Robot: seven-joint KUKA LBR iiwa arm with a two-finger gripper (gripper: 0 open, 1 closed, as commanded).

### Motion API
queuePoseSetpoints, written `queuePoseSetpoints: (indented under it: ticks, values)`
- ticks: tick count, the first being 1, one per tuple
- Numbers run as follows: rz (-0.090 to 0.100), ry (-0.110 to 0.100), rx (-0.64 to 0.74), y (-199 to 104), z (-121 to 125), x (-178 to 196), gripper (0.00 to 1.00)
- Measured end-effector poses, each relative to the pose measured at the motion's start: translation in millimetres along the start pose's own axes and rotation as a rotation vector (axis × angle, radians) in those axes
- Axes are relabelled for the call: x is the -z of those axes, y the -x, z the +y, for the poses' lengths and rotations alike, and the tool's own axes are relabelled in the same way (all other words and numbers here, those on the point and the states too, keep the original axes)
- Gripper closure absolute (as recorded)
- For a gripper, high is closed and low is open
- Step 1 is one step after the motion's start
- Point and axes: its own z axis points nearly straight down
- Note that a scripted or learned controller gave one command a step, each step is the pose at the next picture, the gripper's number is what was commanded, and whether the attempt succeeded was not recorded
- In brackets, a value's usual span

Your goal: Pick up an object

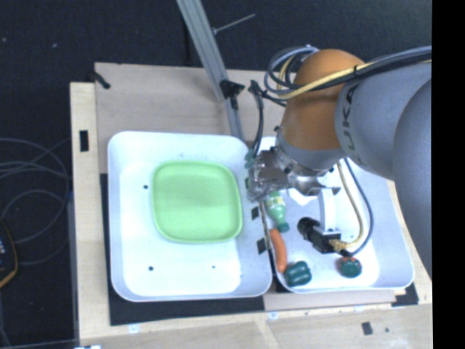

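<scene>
My gripper (266, 192) hangs low over the left edge of the right bin (389, 264), close to the wall shared with the left bin. A small pale green and white object (275, 209) lies right under it, touching or nearly touching the gripper. Just in front of that lies an orange carrot-shaped piece (278, 248). A dark green lump (297, 273) rests at the carrot's near end. Another dark green round object (349, 267) sits farther right near the front wall. The arm's bulk hides the back of the right bin.
The left bin (131, 267) holds a light green square plate (196, 201) in its middle. A grey metal bar (207, 46) slants down from the top toward the bins' shared wall. Cables loop around the wrist.
</scene>
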Motion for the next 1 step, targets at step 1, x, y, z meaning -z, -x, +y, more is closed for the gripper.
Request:
queuePoseSetpoints:
  ticks: [1]
  values:
    - [0.0, 0.0, 0.0, -48.4, 4.8, 1.7, 1.0]
